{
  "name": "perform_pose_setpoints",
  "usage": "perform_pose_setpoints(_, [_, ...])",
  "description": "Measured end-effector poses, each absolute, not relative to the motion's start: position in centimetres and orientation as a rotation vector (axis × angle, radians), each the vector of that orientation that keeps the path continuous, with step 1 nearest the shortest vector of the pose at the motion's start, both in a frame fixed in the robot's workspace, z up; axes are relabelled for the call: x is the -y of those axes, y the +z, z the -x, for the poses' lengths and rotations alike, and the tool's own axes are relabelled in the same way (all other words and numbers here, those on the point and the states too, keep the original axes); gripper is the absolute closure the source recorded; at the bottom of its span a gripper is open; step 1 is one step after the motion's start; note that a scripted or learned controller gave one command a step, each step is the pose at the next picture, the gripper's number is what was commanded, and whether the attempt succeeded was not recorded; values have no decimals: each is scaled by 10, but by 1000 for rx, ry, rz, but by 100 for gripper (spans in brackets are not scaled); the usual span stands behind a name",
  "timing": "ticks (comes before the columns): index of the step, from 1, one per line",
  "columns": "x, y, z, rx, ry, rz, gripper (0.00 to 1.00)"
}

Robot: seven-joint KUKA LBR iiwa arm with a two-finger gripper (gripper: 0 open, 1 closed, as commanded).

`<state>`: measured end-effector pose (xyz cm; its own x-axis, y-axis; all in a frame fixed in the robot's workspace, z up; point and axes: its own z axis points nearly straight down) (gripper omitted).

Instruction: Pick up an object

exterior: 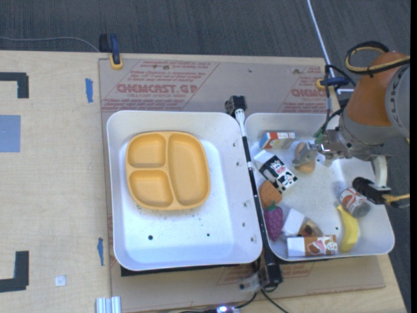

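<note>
The right bin held a heap of small, light toys. The arm hung over its upper right; its fingers' state could not be told. The banana, near the lower right corner, looked stiff, smooth, likely slippery; best gripped mid-body.

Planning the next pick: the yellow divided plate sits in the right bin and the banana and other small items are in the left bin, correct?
No, the bins are swapped. The camera view shows the yellow divided plate in the left bin; the banana and other small items lie in the right bin.
</note>
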<state>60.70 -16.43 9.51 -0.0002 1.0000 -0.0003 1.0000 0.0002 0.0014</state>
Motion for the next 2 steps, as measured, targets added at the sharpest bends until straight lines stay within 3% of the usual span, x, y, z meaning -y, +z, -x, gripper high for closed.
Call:
perform_pose_setpoints(1, [164,105,-607,-2219,3,-2220,100])
perform_pose_setpoints(2, [122,196,-625,-2222,2,-2219,100])
